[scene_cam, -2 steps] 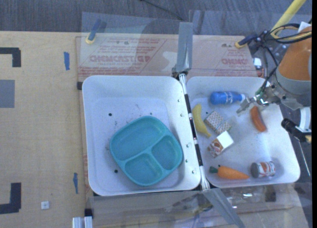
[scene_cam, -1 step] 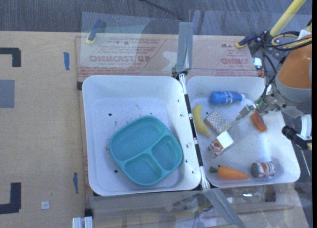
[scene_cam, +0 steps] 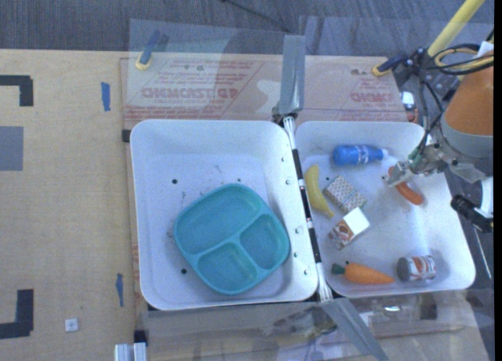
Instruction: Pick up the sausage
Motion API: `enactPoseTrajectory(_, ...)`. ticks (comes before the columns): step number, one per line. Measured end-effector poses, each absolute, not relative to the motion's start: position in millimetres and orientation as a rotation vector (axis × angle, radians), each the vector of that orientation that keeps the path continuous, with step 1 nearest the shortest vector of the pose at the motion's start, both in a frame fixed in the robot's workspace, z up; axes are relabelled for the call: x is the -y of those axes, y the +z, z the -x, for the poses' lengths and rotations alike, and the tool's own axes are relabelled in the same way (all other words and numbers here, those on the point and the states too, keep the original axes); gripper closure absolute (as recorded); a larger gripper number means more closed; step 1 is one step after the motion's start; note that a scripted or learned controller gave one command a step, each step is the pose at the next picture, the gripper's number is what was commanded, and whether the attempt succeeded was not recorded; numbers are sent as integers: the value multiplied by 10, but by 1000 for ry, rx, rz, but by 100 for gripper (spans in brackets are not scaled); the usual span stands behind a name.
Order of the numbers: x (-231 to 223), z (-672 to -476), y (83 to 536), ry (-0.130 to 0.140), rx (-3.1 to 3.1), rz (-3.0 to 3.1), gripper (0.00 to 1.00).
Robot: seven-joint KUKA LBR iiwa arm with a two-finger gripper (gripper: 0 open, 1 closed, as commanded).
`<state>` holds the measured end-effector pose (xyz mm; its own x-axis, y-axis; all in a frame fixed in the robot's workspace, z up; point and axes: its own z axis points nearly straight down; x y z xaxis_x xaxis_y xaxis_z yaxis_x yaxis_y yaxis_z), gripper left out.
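Right bin [scene_cam: 459, 269]: sausage [scene_cam: 409, 193], carrot [scene_cam: 367, 274], banana [scene_cam: 317, 191]

robot lab – taped bench [scene_cam: 55, 218], two white bins [scene_cam: 149, 144], clear shields, loose cables [scene_cam: 439, 57]

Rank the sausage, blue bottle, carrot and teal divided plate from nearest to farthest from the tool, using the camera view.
From the tool, in the right bin:
1. Sausage, just below it.
2. Blue bottle, to its left, at the bin's back.
3. Carrot, at the bin's front edge.
4. Teal divided plate, in the left bin.
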<state>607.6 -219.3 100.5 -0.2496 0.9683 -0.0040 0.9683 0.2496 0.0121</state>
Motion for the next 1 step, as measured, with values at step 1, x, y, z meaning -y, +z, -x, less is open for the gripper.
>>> enactPoseTrajectory(1,1878,-6197,2018,2,-2547,-1832,100)
